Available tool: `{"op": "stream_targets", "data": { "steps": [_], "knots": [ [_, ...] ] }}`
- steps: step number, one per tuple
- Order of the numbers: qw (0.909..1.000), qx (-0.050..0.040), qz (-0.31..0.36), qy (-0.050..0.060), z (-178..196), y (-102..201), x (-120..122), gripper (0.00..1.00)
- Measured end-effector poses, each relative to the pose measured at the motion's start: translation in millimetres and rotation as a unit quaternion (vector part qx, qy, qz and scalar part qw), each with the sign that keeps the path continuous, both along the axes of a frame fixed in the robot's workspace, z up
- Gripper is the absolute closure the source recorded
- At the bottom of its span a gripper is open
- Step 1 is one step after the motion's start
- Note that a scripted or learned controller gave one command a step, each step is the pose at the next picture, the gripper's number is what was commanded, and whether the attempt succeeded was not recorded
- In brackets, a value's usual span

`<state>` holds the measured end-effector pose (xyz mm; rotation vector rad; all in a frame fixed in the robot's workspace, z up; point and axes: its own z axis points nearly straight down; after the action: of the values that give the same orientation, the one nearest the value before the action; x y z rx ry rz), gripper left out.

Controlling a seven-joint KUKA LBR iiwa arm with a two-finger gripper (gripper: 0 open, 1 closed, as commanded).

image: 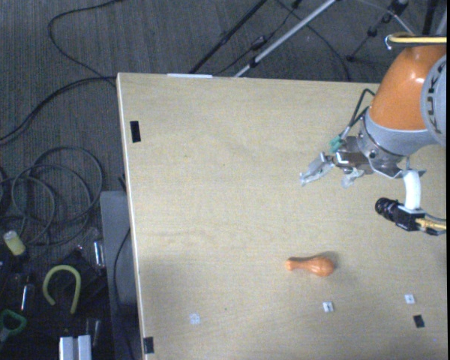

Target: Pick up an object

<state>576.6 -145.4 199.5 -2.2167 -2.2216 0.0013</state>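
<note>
We count one arm point(412, 96) and one gripper point(319, 169), its two fingers spread apart and grasping nothing, poised over the bare tan bench point(232, 171). We see one orange object point(312, 265), pear-shaped with a narrow neck pointing left, lying on the bench below the gripper and well apart from it. Nothing lies between them. Three small markers sit near the bench's lower right: two pale squares point(328, 306) and one black tab point(418, 321). One black tab point(135, 131) sits near the left edge. Off the bench, cables point(45, 193) coil on the floor.
</note>
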Motion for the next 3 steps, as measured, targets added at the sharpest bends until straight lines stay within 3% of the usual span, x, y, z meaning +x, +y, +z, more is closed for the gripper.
{"op": "stream_targets", "data": {
  "steps": [1, 2, 3],
  "knots": [
    [1.0, -0.0019, -0.007, 0.0, -61, -58, 50, 0.0],
    [0.9988, -0.0032, 0.048, -0.001, -116, -69, 92, 0.0],
    [0.9889, -0.001, 0.149, -0.001, -116, -14, 91, 0.0]
  ]
}}
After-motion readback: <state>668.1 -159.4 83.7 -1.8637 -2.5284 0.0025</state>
